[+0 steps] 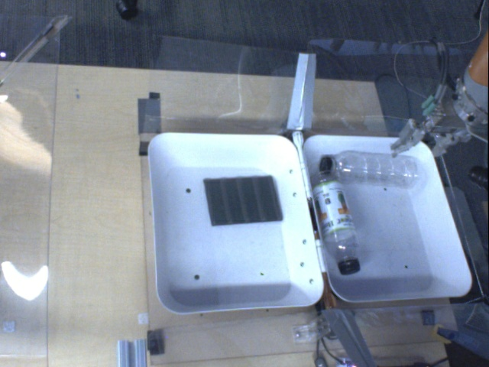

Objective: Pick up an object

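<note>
Two clear plastic bottles lie in the right bin (428, 274). One unlabelled bottle (378, 168) lies crosswise near the bin's far wall, its dark cap toward the left. A labelled bottle (334, 219) with a black cap lies lengthwise along the left wall. In the left bin (176, 281) a dark ribbed rectangular pad (242, 200) lies flat. My gripper (419, 145) hangs over the far right corner of the right bin, just above the right end of the unlabelled bottle. Its fingers (403, 141) stand open with nothing between them.
A metal divider strip (302, 98) runs away from the seam between the bins. Cables (416, 60) loop behind the right bin near the arm (475, 90). The wooden bench (76, 205) extends to the left under a transparent sheet.
</note>
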